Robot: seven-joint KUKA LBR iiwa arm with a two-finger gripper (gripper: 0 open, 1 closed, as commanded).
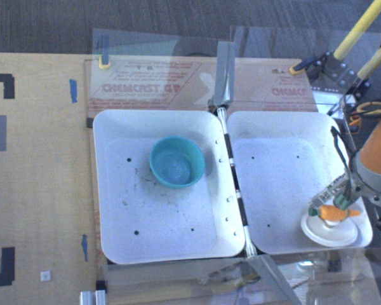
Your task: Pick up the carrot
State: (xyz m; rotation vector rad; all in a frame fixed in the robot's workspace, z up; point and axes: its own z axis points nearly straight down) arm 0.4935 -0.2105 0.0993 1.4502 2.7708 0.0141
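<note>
The orange carrot (335, 214) lies across the top of a small white plate (330, 232) in the near right corner of the right bin (279, 170). Its green end (313, 212) points left. My gripper (333, 200) reaches in from the right and hangs directly over the carrot. It is open, with one finger (324, 196) on the carrot's left and the other on its right, tips just at the carrot's upper side. The carrot rests on the plate and is not lifted.
A teal bowl (176, 162) stands upright in the back middle of the left bin (114, 221). A divider ridge (232, 176) separates the two bins. The arm's grey and orange wrist (374, 157) overhangs the right bin's right wall.
</note>
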